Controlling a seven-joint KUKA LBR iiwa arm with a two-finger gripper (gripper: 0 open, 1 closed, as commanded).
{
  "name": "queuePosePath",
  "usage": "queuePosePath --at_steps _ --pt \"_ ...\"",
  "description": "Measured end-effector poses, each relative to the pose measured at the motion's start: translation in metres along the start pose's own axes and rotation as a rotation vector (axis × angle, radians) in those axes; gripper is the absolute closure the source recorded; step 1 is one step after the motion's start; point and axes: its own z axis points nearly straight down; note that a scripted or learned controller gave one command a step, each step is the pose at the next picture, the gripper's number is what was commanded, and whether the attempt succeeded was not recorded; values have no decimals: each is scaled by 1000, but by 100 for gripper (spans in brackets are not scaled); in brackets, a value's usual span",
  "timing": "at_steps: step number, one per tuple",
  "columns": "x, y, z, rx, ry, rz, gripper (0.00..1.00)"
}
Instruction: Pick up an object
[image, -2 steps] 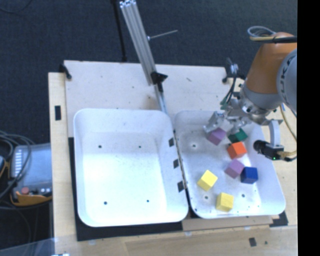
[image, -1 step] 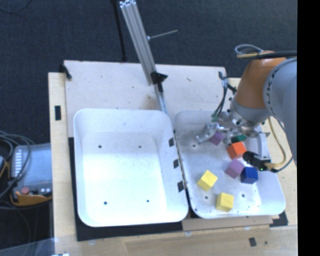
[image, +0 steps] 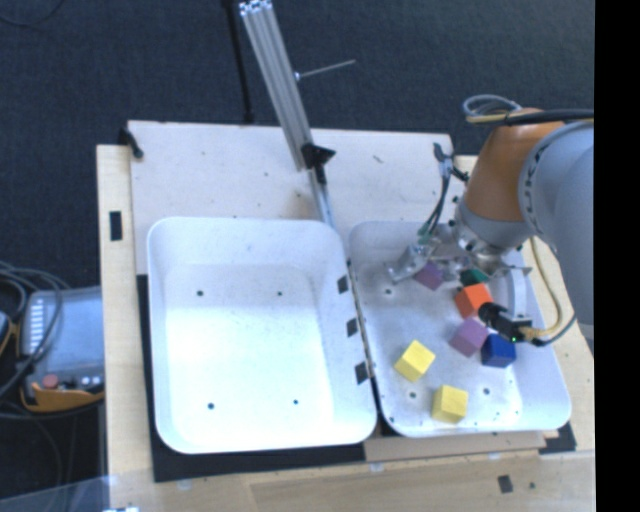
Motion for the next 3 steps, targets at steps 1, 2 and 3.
queuePosePath --at_steps 1,2,3 --pt "-1 0 -9 -2 0 7 100" --pt "-6 3 -74 18 5 0 100" --pt "-8 4 -104 21 6 -5 100"
